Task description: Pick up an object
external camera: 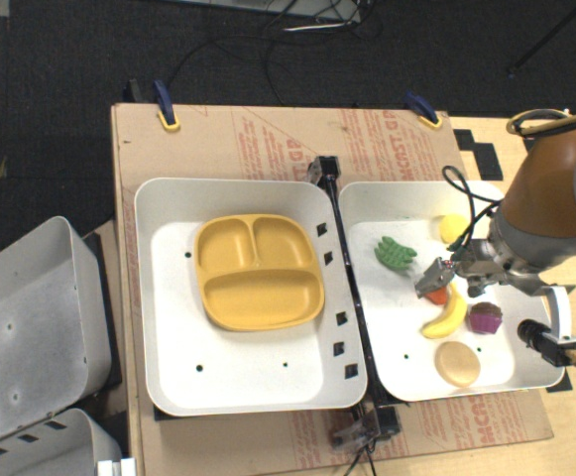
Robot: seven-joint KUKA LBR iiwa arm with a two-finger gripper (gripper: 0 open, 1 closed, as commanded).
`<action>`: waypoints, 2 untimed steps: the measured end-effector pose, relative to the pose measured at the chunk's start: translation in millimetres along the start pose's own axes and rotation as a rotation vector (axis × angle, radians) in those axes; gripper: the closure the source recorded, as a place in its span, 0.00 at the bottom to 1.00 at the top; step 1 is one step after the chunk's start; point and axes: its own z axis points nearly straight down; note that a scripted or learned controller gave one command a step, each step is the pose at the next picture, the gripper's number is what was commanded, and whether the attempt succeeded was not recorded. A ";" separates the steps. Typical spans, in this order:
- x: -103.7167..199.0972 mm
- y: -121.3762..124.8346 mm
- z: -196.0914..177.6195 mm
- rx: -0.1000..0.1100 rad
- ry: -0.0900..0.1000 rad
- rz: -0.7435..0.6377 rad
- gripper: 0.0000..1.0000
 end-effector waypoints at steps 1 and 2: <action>-1.7 3.6 47.3 -0.016 -0.008 0.000 0.00; -0.5 3.8 36.9 -0.015 -0.005 0.000 1.00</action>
